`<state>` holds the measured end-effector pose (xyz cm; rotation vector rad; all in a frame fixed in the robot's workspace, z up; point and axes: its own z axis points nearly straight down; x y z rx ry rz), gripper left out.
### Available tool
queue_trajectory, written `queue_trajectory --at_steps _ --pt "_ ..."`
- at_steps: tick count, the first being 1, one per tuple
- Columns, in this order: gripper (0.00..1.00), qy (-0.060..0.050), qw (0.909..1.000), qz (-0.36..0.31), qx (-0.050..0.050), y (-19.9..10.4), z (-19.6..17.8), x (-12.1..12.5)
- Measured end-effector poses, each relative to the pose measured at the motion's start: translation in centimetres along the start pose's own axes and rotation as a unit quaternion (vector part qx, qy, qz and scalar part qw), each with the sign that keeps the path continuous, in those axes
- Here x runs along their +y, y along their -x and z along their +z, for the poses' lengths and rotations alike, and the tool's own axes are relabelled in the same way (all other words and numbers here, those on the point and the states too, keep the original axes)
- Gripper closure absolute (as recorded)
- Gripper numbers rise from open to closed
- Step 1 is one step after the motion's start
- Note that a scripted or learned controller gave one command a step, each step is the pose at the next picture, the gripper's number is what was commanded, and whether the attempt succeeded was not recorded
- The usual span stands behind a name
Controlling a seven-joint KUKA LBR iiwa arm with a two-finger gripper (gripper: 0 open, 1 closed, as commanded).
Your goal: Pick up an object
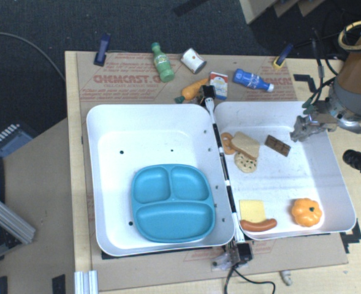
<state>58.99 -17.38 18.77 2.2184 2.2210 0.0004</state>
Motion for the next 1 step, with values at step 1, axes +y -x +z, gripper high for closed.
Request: queue_trajectory --at_steps 1 --pt "1.00 0.000 1.0000 0.000 0.000 -0.60 -0.17 2.36"
